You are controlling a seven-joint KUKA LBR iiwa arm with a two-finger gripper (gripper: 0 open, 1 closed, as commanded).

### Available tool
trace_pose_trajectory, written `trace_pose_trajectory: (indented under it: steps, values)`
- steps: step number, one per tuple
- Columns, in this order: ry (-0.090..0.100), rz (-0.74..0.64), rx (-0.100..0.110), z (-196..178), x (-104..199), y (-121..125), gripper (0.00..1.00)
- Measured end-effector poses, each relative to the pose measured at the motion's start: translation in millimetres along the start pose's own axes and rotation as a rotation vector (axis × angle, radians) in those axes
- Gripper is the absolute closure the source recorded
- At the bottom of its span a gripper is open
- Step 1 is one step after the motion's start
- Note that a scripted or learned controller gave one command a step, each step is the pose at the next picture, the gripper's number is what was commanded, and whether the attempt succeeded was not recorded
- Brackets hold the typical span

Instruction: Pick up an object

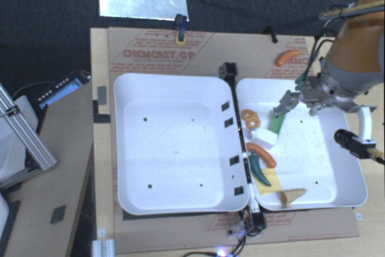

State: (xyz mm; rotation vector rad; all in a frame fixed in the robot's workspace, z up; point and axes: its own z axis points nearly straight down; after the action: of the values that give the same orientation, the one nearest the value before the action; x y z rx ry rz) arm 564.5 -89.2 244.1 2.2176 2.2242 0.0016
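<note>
The right bin (pixel 337 153) holds several toy foods along its left side. An orange pretzel ring (pixel 249 119) lies near the divider. A green stick (pixel 276 124) sits beside a white block (pixel 266 137). Below them lie a red sausage (pixel 262 154), a dark green pepper (pixel 260 173), a yellow slab (pixel 272 181) and a tan cone (pixel 292 194). My gripper (pixel 284 106) hangs over the upper middle of this bin, just above the top end of the green stick. Nothing is seen held in it.
The left bin (pixel 174 141) is a plain white tray with a few dark dots. An orange sausage (pixel 287 58) lies outside the bins on the cardboard at the back right. A black clip (pixel 228 70) sits where the two bins meet at the back.
</note>
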Motion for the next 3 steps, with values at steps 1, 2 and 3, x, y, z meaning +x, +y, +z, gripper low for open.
trace_pose_trajectory:
  steps: [1,2,3]
  values:
    - [0.001,-0.004,0.001,61.5,70.5,6.8,0.0]
    - [0.001,-0.001,-0.001,49.2,67.8,7.3,1.0]
    - [-0.002,0.005,-0.004,4.5,1.7,10.0,1.0]
